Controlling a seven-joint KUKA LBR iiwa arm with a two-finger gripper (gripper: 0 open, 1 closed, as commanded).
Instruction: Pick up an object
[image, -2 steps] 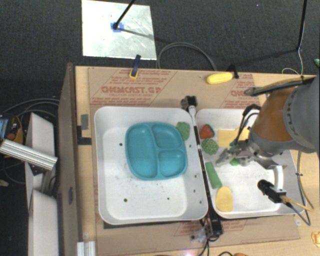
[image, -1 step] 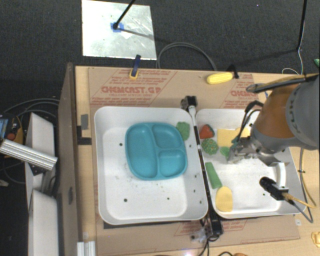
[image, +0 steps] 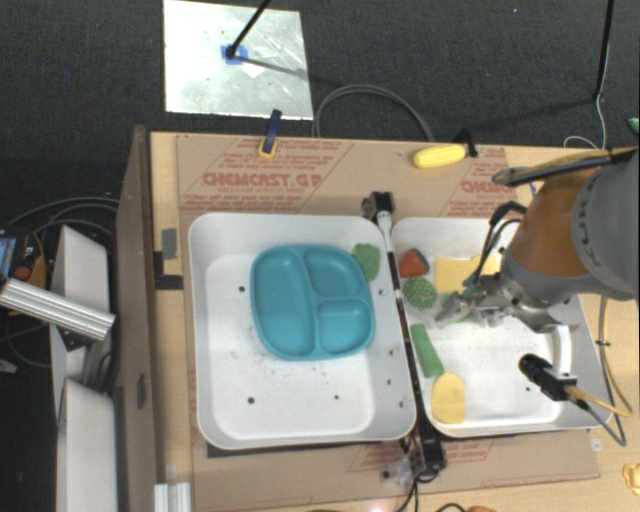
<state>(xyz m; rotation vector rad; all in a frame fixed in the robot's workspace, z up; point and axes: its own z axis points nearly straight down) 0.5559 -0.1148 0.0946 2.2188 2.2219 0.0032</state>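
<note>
The right bin (image: 500, 390) holds a red piece (image: 413, 264), a round green piece (image: 420, 293), a flat yellow square (image: 455, 272), a long green stick (image: 426, 351) and a yellow oval piece (image: 448, 396). My gripper (image: 452, 306) is low in this bin, just right of the round green piece and below the yellow square. The arm hides part of the yellow square. I see nothing held between the fingers.
A blue divided plate (image: 310, 300) lies in the left bin (image: 300, 405), with a small green piece (image: 367, 260) at the plate's upper right corner. A yellow object (image: 438, 155) lies on the cardboard behind the bins. The divider between the bins runs close to the green stick.
</note>
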